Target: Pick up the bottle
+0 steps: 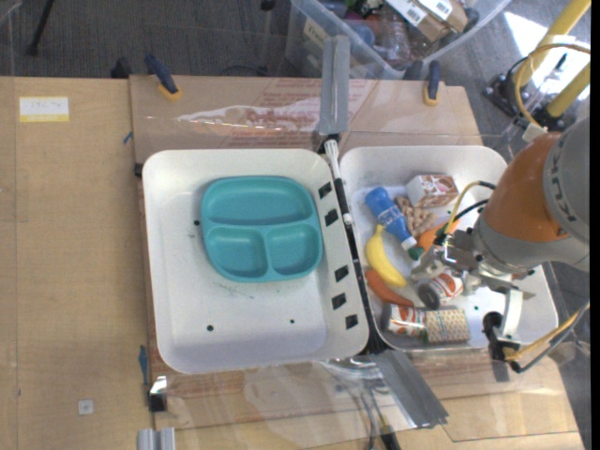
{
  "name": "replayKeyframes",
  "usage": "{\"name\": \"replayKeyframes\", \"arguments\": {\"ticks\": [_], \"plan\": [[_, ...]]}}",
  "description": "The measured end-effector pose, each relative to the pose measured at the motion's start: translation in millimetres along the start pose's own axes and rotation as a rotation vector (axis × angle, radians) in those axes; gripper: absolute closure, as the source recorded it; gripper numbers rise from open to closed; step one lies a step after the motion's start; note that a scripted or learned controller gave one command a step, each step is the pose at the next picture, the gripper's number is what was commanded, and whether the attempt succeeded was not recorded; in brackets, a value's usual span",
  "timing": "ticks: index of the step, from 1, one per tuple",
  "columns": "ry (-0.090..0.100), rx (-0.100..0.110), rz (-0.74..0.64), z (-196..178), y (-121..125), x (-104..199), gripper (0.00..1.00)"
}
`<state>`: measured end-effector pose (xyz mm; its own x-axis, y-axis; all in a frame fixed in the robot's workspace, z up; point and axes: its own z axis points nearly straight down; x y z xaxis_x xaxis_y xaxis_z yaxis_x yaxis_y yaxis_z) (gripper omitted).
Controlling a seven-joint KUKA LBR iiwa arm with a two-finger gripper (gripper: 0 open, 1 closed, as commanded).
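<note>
Where clutter crowds, bottle (389, 217) partly hidden — end effector (439, 268) indistinct

The thick, rounded grey metal robot arm (572, 190) is showing a smooth, matte shell. A broad orange band (520, 204) is wrapping the arm above the wrist, curving like a collar. At the band's seven o'clock a paler grey wrist ring is sitting. The small silver-and-black metal gripper (441, 270) is glinting at the wrist's nine o'clock. Thin dark cables are looping along the band's top edge, and a black-tipped white bracket is hanging at its five o'clock.
</note>
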<state>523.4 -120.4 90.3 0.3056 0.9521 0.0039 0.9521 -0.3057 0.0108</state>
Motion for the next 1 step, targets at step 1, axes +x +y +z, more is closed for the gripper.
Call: {"name": "replayKeyframes", "arguments": {"ticks": [1], "plan": [[0.000,-0.010,0.004,-12.7,3.6,-1.9,1.00]]}}
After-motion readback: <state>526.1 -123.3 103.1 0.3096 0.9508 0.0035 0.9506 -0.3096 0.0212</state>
